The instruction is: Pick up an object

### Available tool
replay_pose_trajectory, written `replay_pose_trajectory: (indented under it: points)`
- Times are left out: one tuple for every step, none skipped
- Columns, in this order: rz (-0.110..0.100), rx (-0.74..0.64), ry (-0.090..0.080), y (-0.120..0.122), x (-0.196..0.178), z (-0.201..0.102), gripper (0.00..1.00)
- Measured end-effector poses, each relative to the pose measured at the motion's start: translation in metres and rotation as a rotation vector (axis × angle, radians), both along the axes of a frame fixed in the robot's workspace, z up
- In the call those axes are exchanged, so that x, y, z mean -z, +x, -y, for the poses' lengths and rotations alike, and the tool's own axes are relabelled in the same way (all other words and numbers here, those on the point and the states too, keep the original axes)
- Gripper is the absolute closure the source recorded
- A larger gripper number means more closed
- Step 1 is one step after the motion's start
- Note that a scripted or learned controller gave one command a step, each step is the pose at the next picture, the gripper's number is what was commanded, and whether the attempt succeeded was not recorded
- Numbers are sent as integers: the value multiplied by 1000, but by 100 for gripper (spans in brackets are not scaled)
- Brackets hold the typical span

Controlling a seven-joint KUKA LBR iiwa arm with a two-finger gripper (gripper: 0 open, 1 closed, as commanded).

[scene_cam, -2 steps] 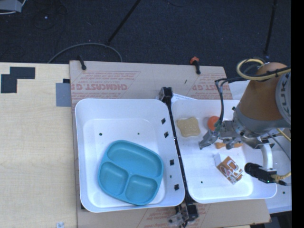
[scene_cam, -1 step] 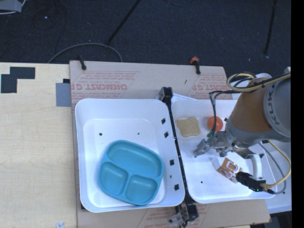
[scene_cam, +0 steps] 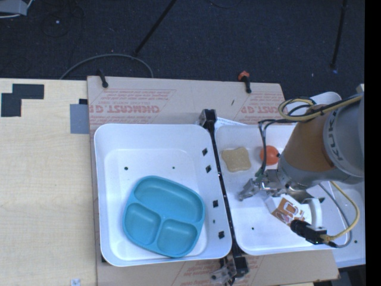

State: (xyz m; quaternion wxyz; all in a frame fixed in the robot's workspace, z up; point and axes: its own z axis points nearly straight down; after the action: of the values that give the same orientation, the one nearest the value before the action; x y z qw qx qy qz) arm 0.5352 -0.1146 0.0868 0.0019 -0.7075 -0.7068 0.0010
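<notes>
The right bin point(scene_cam: 262, 237) holds a tan sponge-like square point(scene_cam: 236, 158), a small red-orange ball point(scene_cam: 269, 154) partly behind the arm, and an orange-and-white packet point(scene_cam: 287, 211) under the wrist. My gripper point(scene_cam: 249, 190) hangs low over the right bin's middle, just below the tan square and left of the packet. Its grey fingers point(scene_cam: 245, 192) point left and nothing shows between them. The arm's orange band point(scene_cam: 306, 142) and grey body hide part of the bin's right side.
The left bin point(scene_cam: 113, 142) holds a blue divided plate point(scene_cam: 163, 215). A black divider point(scene_cam: 217, 189) runs between the bins. Cables point(scene_cam: 333, 231) loop by the right bin's near corner. Cardboard lies under both bins, with a wooden bench to the left.
</notes>
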Motion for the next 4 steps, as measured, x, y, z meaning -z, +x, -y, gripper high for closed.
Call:
replay_pose_trajectory:
  points:
    - [0,7,0,0,-11,2,100]
    - [6,-2,-2,5,-73,5,100]
    - [6,-1,-1,5,-115,6,100]
    - [8,-2,-2,2,-177,4,100]
